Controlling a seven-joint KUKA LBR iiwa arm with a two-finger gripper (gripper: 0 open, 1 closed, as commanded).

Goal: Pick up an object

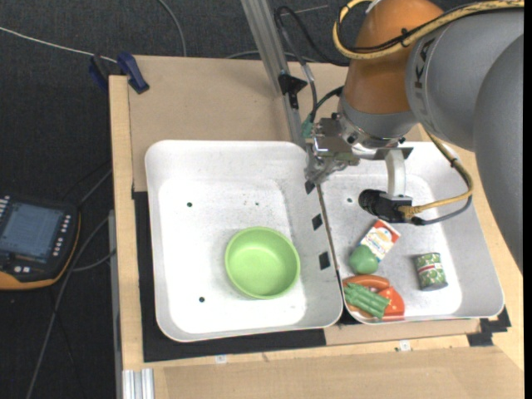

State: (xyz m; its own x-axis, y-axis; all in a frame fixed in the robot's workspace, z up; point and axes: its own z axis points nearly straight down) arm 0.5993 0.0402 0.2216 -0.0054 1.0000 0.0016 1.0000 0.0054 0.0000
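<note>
The gripper (317, 166) hangs right over the wall where the two bins meet, at the back edge. Whether it's released or clenched, I can't tell from up here, and nothing shows in its grasp. Just out from it, the right bin (465, 248) has the pickings: a small white-and-orange pouch (382, 239) leaning against a green ball (362, 261), a red and green bundle of toy vegetables (374, 298) at the front corner, and a little green can (430, 271) standing apart. The left bin (174, 189) carries a green bowl (262, 262).

The danger, I'd say: come down here and it strikes the bin wall, grabbing nothing. The pouch and ball touch, so a grab there may nudge one away. The bowl's wide rim could slip.
</note>
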